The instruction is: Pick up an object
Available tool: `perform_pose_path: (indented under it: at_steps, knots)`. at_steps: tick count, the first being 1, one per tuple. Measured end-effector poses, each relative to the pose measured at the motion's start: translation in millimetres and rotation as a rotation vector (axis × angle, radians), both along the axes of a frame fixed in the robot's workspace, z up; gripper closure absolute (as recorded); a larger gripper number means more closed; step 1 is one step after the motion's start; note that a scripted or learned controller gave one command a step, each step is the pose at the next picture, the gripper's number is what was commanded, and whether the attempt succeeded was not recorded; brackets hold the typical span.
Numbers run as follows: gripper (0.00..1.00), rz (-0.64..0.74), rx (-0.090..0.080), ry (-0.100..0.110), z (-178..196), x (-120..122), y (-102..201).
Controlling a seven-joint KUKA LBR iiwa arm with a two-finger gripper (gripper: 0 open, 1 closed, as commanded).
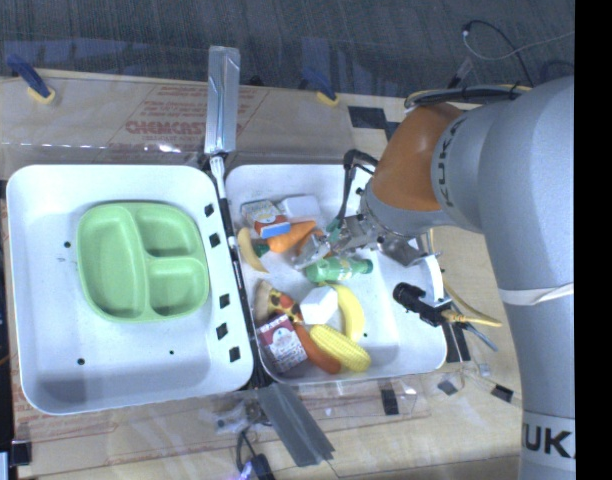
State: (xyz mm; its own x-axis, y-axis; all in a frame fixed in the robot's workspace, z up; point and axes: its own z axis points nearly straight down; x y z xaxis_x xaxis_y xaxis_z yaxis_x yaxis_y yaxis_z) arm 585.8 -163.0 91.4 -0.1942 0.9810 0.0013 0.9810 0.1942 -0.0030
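The claw (348, 236) hangs low over the right bin (411, 353), its metal tip lost among the toys, so I cannot tell how it is set. Just below it lies a smooth green bottle (338, 267), long axis running left to right. Left of the claw an orange carrot (291, 235) slants up toward it. Further below, a curved yellow banana (352, 311) and a knobbly corn cob (338, 345) lie near the bin's front wall. Bare white floor opens to the claw's lower right. Far left, a glossy green divided plate (141, 260) sits in the other bin (36, 298).
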Motion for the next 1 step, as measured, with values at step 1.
perform_pose_path:
  at_steps: [1]
  knots:
    - [1.0, 0.005, -0.001, 0.001, 9.6, 0.0, -0.1]
